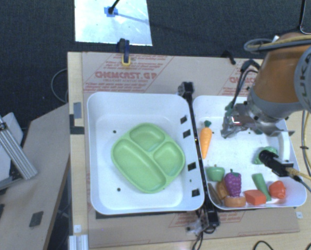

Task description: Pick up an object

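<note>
My pincer [232, 125], grip state I cannot tell, hangs beside the orange toy carrot [205, 141] with its green top.

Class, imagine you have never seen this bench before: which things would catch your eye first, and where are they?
A pale green plastic divided tray lies alone in the left white bin. The right white bin holds a heap of bright toy foods along its near edge, with an orange toy carrot by the divider. The grey and orange robot arm looms over that bin.
</note>
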You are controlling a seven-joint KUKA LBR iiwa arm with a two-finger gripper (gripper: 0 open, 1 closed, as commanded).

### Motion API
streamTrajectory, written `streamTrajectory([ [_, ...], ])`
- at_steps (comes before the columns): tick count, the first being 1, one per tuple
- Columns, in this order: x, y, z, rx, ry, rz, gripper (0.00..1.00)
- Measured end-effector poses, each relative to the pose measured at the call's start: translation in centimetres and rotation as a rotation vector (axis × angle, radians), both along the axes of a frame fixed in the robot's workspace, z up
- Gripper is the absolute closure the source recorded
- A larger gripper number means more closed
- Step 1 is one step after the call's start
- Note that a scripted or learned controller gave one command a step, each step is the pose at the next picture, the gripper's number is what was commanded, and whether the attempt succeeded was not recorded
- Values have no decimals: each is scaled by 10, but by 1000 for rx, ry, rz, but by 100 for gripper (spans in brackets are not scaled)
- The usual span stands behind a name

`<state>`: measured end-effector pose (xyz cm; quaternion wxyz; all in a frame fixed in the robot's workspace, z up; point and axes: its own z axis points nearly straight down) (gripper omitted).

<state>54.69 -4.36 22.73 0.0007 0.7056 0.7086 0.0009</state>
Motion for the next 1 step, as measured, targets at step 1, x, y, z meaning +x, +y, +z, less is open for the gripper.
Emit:
streamTrajectory([
  [1, -6, 11, 7, 0, 1, 1, 100],
])
